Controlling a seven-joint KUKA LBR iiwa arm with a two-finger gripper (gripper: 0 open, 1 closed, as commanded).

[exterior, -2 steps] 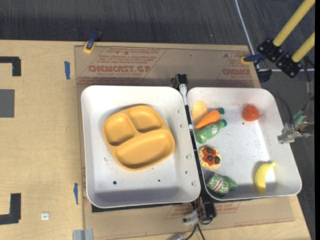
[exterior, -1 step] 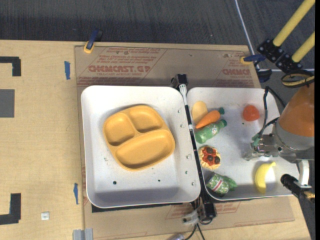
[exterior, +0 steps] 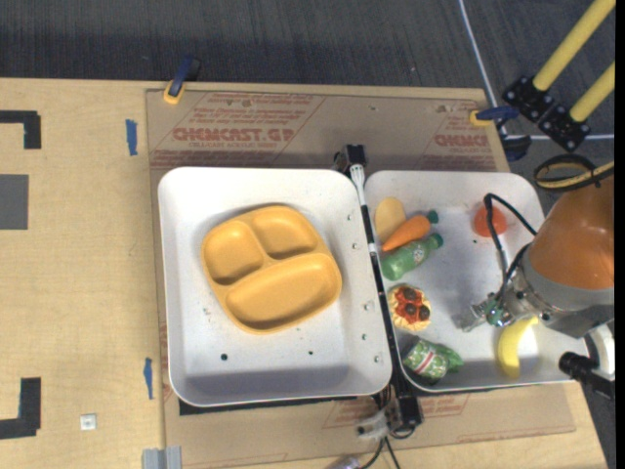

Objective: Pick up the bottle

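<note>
green packet [exterior: 431, 359] front | bottle [exterior: 411, 255] – green, on side | pincer [exterior: 491, 310] – state unclear

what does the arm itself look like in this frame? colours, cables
Bulky arm at the view's right: a broad orange band over a grey ring. A thin black cable loops beside it. Small metallic parts with a green bit sit at its lower left. The claw's shape is unclear.
</note>
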